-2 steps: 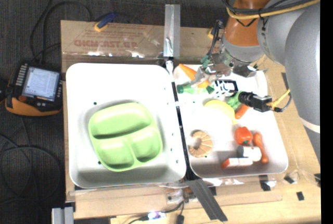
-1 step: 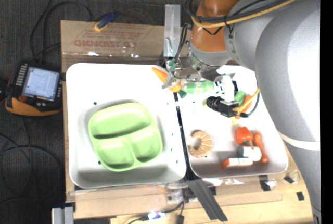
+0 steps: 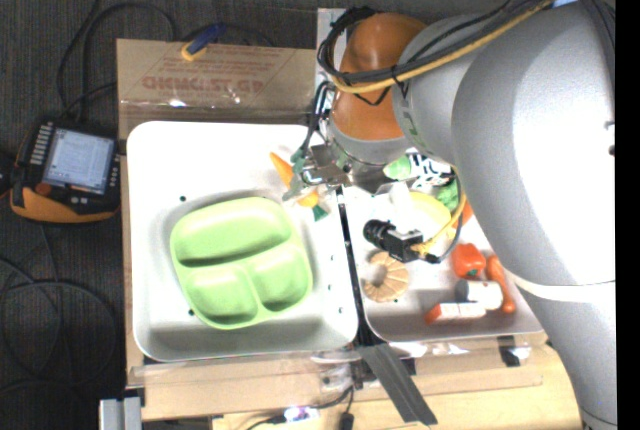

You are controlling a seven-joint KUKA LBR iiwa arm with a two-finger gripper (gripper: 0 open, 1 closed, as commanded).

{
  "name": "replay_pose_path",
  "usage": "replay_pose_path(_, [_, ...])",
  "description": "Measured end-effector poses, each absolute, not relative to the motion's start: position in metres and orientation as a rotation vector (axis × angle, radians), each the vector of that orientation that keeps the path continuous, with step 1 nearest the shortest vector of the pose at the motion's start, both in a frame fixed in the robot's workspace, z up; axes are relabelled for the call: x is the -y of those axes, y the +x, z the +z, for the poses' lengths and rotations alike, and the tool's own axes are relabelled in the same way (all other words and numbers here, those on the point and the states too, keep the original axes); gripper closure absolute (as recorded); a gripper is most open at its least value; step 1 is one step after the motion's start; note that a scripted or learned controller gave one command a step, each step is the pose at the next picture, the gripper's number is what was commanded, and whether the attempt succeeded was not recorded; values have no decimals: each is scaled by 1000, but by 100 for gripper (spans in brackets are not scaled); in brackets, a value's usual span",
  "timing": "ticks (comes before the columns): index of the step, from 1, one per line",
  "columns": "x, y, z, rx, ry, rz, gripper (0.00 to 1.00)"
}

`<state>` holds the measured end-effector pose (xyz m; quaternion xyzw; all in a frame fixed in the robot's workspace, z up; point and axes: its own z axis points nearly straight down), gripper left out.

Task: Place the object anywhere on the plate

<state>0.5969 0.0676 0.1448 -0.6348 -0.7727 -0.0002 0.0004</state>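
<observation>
One gripper (image 3: 312,180) over left bin (image 3: 150,318) | green plate (image 3: 240,260) long axis slanted

We see even, fairly bright light from overhead. The left bin (image 3: 150,158) glares near white, its rim detail washed out, and the green plate (image 3: 240,263) carries a soft sheen. The arm (image 3: 530,118) shows broad pale highlights and shades the right bin (image 3: 455,323) beneath it. The surrounding floor stays dark. Small items look soft and slightly blurred; edges look grainy.
</observation>
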Motion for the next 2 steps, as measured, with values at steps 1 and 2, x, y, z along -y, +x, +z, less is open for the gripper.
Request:
replay_pose_path(1, [-104,549,126,2510,-1901,-6,100])
replay_pose_path(2, [-104,547,121,2505,-1896,4,0])
